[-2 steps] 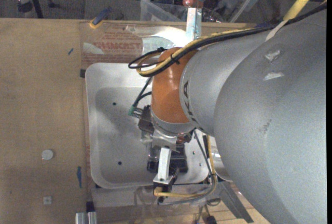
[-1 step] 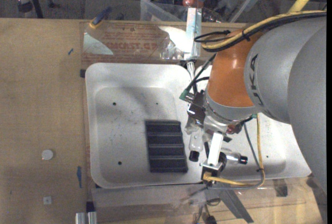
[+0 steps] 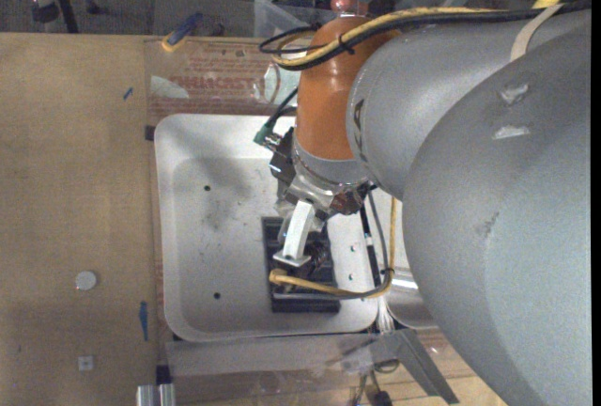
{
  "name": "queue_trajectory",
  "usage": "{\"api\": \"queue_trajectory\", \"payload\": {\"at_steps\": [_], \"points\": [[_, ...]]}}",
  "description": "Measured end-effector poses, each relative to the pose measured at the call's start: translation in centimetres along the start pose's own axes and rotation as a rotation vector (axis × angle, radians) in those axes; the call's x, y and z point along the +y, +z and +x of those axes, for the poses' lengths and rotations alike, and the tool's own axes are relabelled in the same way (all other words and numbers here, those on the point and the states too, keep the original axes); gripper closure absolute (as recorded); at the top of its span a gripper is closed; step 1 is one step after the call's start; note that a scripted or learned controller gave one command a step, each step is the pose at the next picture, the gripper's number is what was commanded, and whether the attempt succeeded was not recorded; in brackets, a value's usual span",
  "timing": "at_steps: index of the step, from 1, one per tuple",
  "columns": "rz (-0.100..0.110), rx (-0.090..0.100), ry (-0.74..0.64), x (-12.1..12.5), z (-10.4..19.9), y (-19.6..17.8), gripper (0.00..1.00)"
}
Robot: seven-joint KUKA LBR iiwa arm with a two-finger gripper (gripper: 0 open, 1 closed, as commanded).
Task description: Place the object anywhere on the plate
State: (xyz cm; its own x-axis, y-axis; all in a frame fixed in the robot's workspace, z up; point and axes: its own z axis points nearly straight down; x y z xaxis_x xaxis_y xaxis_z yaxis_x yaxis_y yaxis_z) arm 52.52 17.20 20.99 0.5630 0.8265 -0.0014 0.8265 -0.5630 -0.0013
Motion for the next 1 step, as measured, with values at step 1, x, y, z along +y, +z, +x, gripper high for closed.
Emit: {"api": "queue_trajectory", "payload": {"at_steps": [1], "points": [[0.003, -0.002, 0.161, -5.05, -0.92, 9.05, 1.0]]}}
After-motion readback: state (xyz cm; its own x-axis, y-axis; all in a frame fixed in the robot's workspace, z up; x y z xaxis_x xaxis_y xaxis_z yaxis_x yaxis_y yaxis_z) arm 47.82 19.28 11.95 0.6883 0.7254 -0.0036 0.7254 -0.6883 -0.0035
